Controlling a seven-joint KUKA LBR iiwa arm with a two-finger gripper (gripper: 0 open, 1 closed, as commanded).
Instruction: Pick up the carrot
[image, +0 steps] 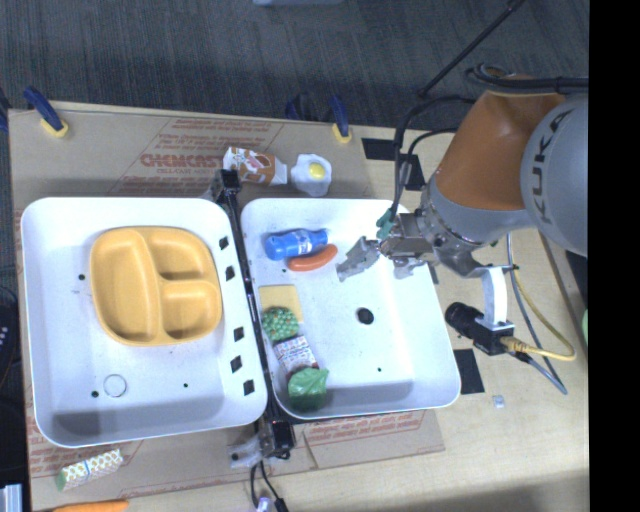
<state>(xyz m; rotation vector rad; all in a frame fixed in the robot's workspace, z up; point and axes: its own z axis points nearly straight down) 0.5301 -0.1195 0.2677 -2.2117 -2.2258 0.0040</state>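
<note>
The carrot (312, 260) is a short orange-red piece lying in the upper part of the right bin (430, 345), just below a blue bottle (295, 242). My gripper (378, 262) hangs over the same bin, a little to the right of the carrot and apart from it. Its two grey fingers (352, 260) stand spread, open, with nothing between them. The grey arm with its orange band (490, 140) reaches in from the right.
Down the right bin's left side lie a yellow piece (279, 297), a green pea cluster (280, 321), a small packet (294, 352) and a green item (307, 385). The left bin (40, 300) holds a yellow divided plate (155, 283). Small items (312, 173) sit behind the bins.
</note>
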